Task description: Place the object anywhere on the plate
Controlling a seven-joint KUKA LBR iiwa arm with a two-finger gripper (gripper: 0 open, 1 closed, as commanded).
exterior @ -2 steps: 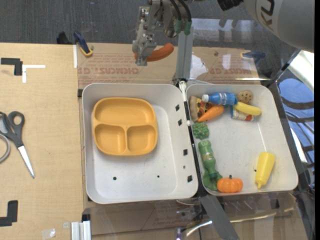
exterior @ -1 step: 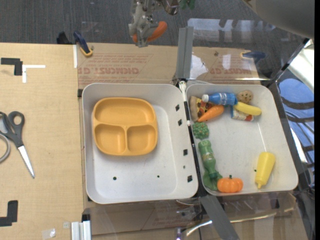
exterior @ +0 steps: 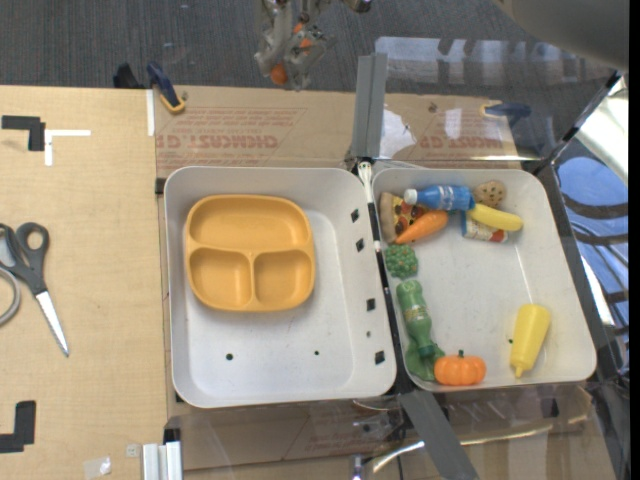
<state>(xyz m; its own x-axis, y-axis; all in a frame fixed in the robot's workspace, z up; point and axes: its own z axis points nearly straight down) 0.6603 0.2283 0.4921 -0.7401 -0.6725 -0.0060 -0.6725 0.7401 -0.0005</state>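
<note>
Jaws (exterior: 290, 53): top centre of frame, above worktop, beyond bins; small orange object (exterior: 284, 71) seen at tips, grip state unclear. Target, yellow three-compartment plastic plate (exterior: 250, 252): left bin, directly below jaws in frame.

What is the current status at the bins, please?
Gripper up beyond the bins, finger state unclear. Plate in left bin, no object on it. Toy foods, carrot among them, in right bin. Path unobstructed.
</note>
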